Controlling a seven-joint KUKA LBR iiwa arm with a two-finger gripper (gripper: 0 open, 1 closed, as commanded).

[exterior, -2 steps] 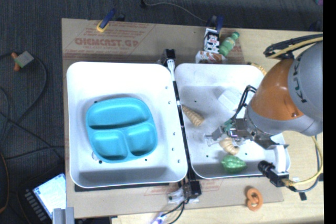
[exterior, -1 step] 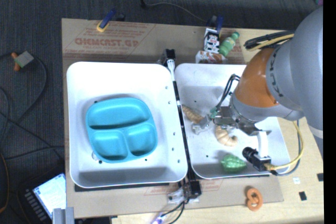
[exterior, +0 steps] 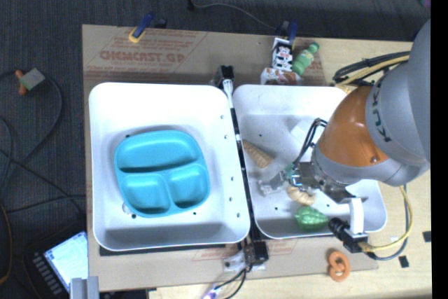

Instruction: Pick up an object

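Arm: the grey arm with its orange band (exterior: 357, 133) reaches in from the right and bends down over the right bin (exterior: 262, 103), probably because that bin holds the loose items a pick could go for.
Gripper: the gripper (exterior: 297, 178) sits low among the clutter near the bin's middle; whether it is released or clenched on anything cannot be told from this angle.
Candidate objects: a beige piece (exterior: 305, 197) lies just beside the gripper on its near side, a green object (exterior: 310, 218) rests at the near edge, and a tan cone-like item (exterior: 257, 153) lies to the left by the dividing wall.
Left bin: the left bin (exterior: 105, 105) carries a blue sectioned tray (exterior: 162, 171), well apart from the arm.
Surroundings: small toys (exterior: 290, 61) stand on the bench beyond the far rim; an orange ring (exterior: 339, 264) lies outside the near rim.
In the way: the arm's own bulk hides the bin's right half, and the items crowd close together, so a clean single grasp looks awkward.
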